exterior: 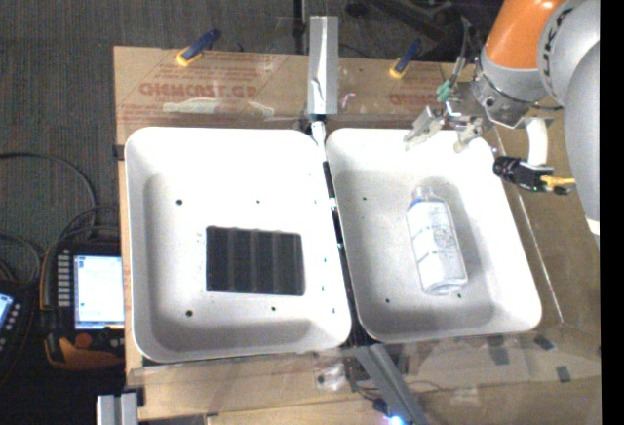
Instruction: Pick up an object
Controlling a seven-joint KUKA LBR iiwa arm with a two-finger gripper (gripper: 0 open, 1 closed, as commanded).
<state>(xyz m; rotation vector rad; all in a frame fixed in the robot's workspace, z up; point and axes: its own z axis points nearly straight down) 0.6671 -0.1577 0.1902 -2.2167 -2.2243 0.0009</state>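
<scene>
A clear plastic bottle [435, 240] with a white label lies on its side in the right bin [380, 218], cap end toward the back. A black ridged rectangular block [254, 260] lies flat in the left bin [166, 170]. My gripper [442, 129] hovers over the back rim of the right bin, above and behind the bottle. Its two fingers are spread apart with nothing between them.
A metal post [322, 72] stands at the back between the two bins. Blue and yellow clamps [198, 45] hold the cardboard sheet [224, 87] behind the bins. A handheld pendant [90, 294] lies to the left of the bench.
</scene>
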